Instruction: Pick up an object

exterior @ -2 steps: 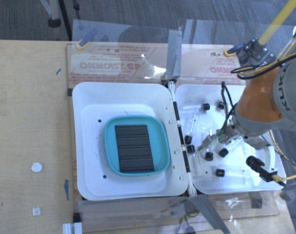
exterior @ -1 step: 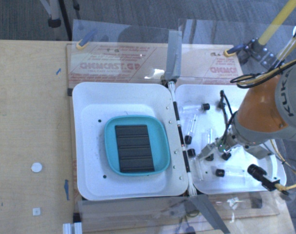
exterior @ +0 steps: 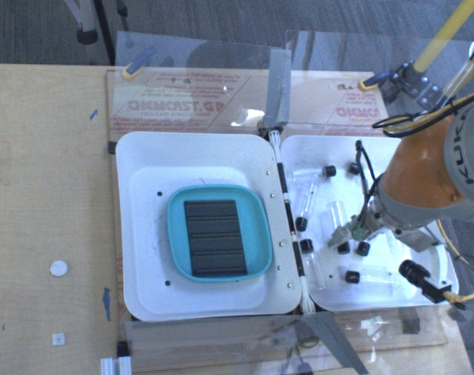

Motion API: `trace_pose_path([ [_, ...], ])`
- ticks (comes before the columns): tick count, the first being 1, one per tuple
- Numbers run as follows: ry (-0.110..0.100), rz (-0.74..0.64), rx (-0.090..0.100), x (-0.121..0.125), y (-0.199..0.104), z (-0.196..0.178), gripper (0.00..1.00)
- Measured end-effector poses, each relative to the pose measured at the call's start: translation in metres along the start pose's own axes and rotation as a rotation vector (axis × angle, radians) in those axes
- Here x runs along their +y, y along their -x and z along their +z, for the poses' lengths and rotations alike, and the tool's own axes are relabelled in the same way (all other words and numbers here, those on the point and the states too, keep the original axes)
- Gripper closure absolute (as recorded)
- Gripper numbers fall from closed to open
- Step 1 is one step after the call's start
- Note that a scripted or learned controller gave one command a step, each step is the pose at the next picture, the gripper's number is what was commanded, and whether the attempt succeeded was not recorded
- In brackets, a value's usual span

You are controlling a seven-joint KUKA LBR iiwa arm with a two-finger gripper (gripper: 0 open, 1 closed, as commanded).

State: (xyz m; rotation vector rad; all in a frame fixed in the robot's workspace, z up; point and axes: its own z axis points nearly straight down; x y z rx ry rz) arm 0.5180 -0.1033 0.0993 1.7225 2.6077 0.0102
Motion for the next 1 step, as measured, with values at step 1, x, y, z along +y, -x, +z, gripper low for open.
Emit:
trace_pose_path([
  [1, -0.013, 0.090, 0.007, 0.0199, -0.0141, -0.1225, 1.00],
])
